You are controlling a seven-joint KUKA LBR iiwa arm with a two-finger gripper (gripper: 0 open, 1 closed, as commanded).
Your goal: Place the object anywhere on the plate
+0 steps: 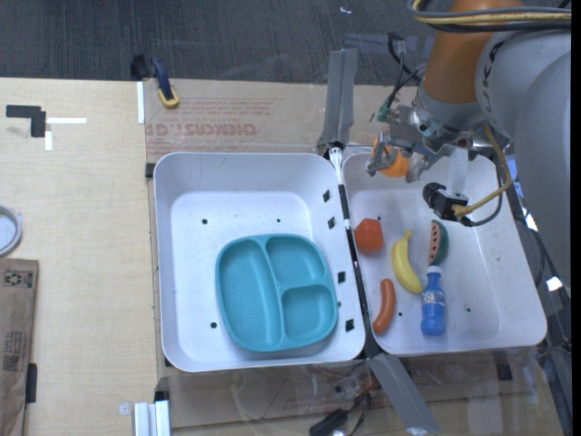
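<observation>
Left bin (182, 271) holds the plate (275, 291) — teal, three compartments, nothing on it. Right bin (508, 307) carries the loose items: tomato (369, 234) near the divider, sausage (385, 304) below it, banana (405, 263) in the middle, bottle (433, 303) just beside the banana's lower end, melon slice (438, 241) above the bottle. Gripper (395, 160) hangs over the right bin's far left corner, with a small orange object (394, 164) seen at its tips — it looks gripped and lifted, though the grip is hard to confirm from this angle. Judged progress: pick seems done, the carry is not. Object sits above the right bin, well apart from the plate. Left to do — move across the divider, come down over the plate, release. Risk: a weak grip could drop it early.
</observation>
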